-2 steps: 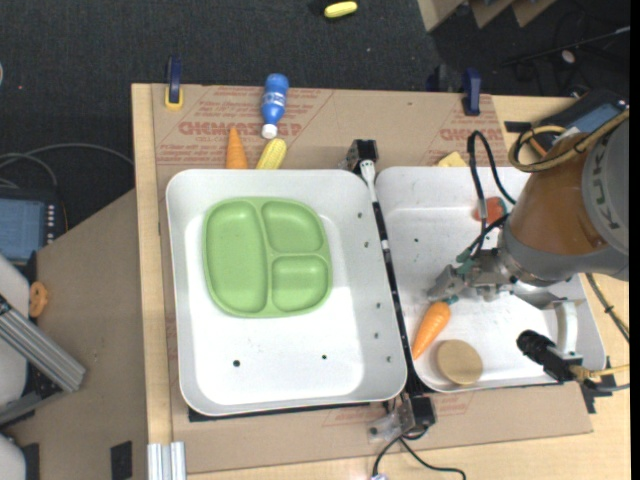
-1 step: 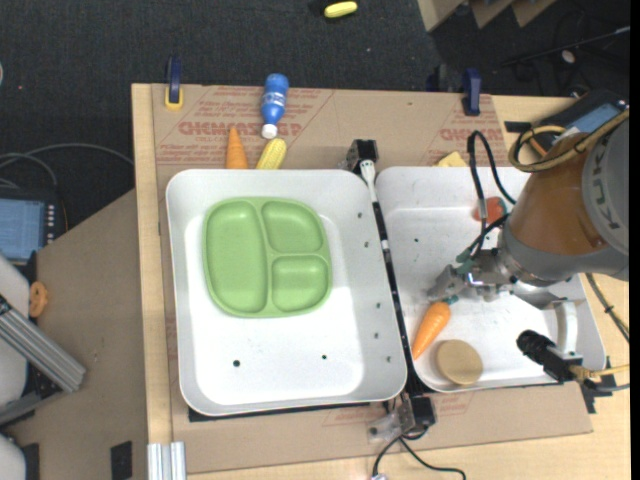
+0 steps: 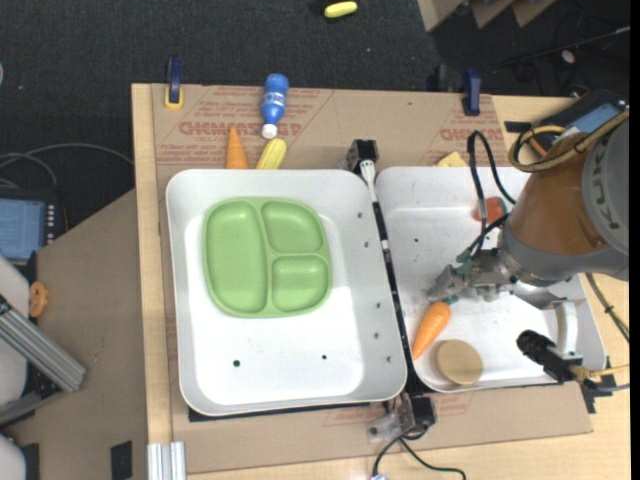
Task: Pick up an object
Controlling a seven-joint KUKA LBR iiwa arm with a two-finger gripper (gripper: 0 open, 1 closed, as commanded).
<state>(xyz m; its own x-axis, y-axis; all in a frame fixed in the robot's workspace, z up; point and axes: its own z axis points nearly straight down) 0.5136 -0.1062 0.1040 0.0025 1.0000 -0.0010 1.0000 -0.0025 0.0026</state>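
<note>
In the right bin (image 3: 420, 193) an orange carrot (image 3: 430, 327) lies near the front left, and a round tan disc (image 3: 460, 362) rests just in front of it. The gripper (image 3: 457, 278) hangs low over the bin's middle, just above and behind the carrot's thick end, at the end of the grey arm with its orange band (image 3: 550, 208). A small orange-red piece (image 3: 490, 209) lies further back in the same bin.
The left bin (image 3: 200, 368) holds a green divided plate (image 3: 268, 256). Behind the bins on the cardboard lie a blue and white bottle (image 3: 273, 104), a small carrot (image 3: 235, 150) and a yellow piece (image 3: 272, 153). Black cables loop near the arm.
</note>
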